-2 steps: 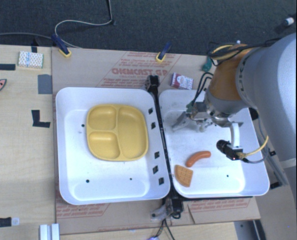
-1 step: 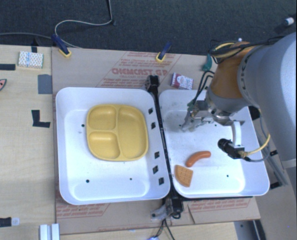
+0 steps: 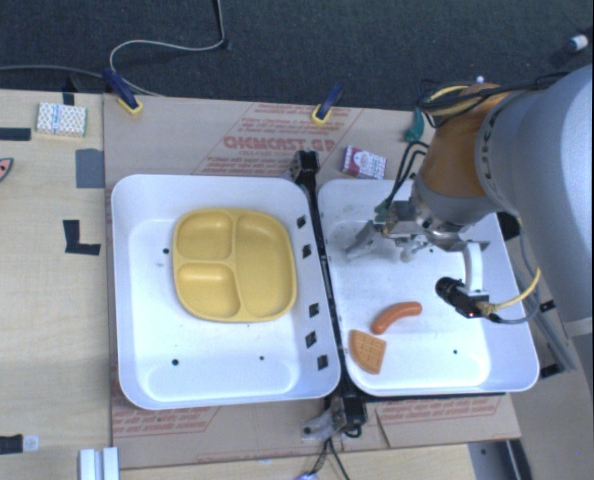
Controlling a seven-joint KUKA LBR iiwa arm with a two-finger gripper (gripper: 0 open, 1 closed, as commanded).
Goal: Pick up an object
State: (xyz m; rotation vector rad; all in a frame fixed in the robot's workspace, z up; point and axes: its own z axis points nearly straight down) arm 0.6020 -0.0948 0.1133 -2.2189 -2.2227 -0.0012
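Note:
An orange-red sausage (image 3: 395, 316) lies in the right bin (image 3: 497, 368), toward its front. Beside it, nearer the front left corner, lies a tan waffle-like piece (image 3: 368, 351). My gripper (image 3: 379, 247) hangs over the back left part of this bin, above and behind the sausage. Its two metal fingers are spread open with nothing between them. A yellow divided plate (image 3: 235, 265) rests in the left bin (image 3: 137, 298).
A small red and white packet (image 3: 362, 162) lies on the cardboard behind the right bin. Black clips join the bins along the middle wall (image 3: 315, 268). Yellow and blue clamps (image 3: 124, 92) hold the cardboard's back edge. The arm's grey body (image 3: 537, 168) covers the right bin's back right.

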